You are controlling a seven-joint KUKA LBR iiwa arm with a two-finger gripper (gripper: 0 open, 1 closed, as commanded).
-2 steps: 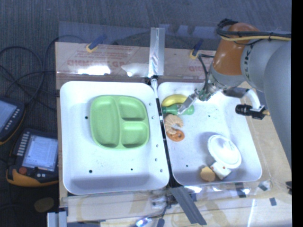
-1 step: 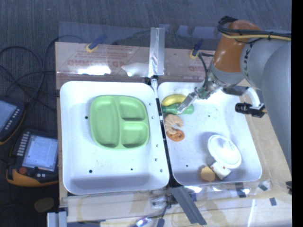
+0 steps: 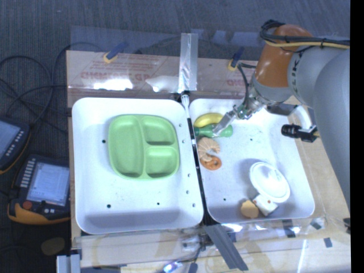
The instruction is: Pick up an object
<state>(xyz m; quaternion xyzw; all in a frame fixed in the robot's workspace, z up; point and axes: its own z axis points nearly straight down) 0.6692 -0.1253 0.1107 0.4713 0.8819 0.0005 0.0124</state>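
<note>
Yellow toy (image 3: 208, 120) sits at the right bin's (image 3: 296, 169) far-left corner under the gripper (image 3: 220, 128), angled low toward it; we can't tell its grip state.

Dark grey ribbed carpet (image 3: 114, 4) across the top and left of the frame. Black cables (image 3: 28, 90) looping at left. Handheld screen pendant (image 3: 42, 186) lying at lower left. Brown bench board (image 3: 136, 67) at upper centre.

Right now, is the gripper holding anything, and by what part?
Cannot be told. The gripper is down at the yellow and green toy in the right bin, but its tips blur into it; no hold shows.
</note>
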